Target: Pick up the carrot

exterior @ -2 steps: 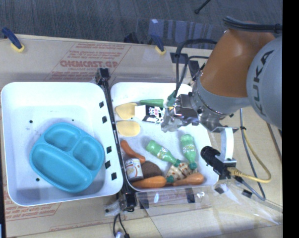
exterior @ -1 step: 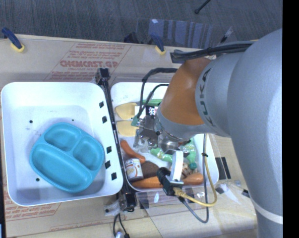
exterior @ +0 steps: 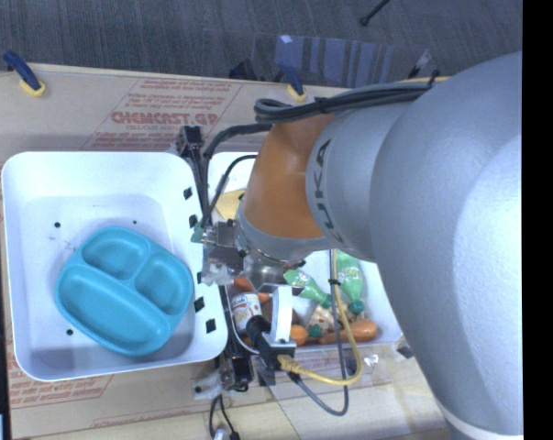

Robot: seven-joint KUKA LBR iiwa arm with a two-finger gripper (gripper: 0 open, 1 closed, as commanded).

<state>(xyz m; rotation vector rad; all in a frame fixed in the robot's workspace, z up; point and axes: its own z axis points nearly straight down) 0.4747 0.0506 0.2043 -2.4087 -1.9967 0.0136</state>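
Note:
The carrot is an orange shape lying near the front edge of the right bin, partly hidden by a yellow cable and other items. My gripper hangs below the orange-banded wrist over the left part of the right bin, to the left of the carrot. The arm's bulk covers most of this bin. Nothing can be made out between the gripper's tips.
A blue divided plate lies in the left bin. The right bin also holds a green item, a small bottle-like object and a pale yellow thing near the divider. These are crowded around the carrot.

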